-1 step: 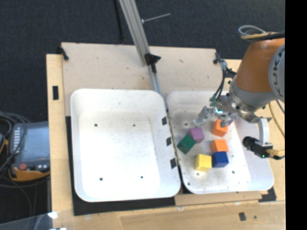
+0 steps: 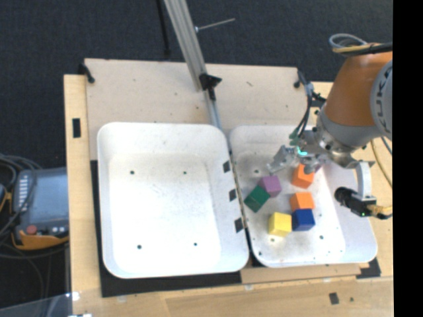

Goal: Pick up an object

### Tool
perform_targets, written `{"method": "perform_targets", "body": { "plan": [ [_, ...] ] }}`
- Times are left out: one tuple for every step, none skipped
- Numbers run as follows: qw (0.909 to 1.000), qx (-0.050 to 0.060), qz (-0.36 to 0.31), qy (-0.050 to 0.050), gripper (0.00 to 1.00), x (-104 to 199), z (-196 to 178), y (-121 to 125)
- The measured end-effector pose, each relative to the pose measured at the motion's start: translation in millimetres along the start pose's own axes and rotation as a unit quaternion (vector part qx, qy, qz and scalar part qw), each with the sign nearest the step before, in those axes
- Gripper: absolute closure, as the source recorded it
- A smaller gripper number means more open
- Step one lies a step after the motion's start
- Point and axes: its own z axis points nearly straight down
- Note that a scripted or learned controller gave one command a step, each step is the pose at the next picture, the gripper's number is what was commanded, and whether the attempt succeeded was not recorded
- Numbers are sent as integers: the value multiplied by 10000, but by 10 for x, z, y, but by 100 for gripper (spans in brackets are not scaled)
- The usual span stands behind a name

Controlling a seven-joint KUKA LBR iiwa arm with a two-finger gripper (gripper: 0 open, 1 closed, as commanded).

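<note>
My gripper [image 2: 297,162] hangs over the upper middle of the right bin [image 2: 353,243], and its jaws look open. An orange block [image 2: 304,176] lies just below it, close to the right finger, and is not held. A second orange block [image 2: 303,199] sits below that one. A blue block [image 2: 304,219] and a yellow block [image 2: 279,224] lie side by side nearer the front. To the left are a purple block [image 2: 271,185] and a green block [image 2: 256,197].
The left bin [image 2: 109,177] stands beside the right one, the two nearly touching at a shared edge. A slanted metal post [image 2: 188,38] rises from behind the bins. A grey box [image 2: 43,200] with cables sits off the bench's left side.
</note>
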Motion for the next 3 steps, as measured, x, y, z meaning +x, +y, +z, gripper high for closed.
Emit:
{"method": "perform_targets", "body": {
  "plan": [
    [10000,31,2,1,0,78,558,37],
    [10000,-31,19,-1,0,72,1139,111],
    [10000,-8,24,-2,0,63,1161,120]
  ]
}}
